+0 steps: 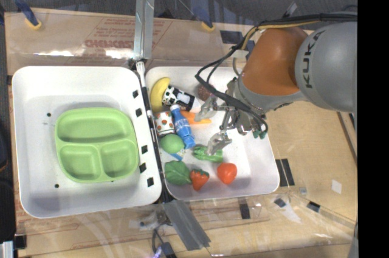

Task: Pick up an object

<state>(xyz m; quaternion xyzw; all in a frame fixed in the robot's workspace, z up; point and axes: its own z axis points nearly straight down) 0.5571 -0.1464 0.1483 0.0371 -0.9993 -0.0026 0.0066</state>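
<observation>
The right bin (pixel 262 156) holds several toy foods. A yellow banana (pixel 159 92) and a black-and-white cow figure (pixel 180 97) lie at its far left. Below them are a blue bottle (pixel 182 128), a red-dotted white block (pixel 163 123) and an orange carrot (pixel 199 119). A green round fruit (pixel 172 144), a green pod (pixel 208 155), a leafy green piece (pixel 177 173), a strawberry (pixel 199 177) and a red tomato (pixel 227 173) sit toward the near edge. My gripper (pixel 214 125) hangs over the bin's middle, open, one finger near the carrot, the other above the green pod. Nothing is between the fingers.
The left bin (pixel 30 129) bears a light green divided plate (pixel 96 144). A metal divider bar (pixel 143 25) runs between the bins at the back. The arm's grey body and orange band (pixel 276 62) cover the right bin's far right corner.
</observation>
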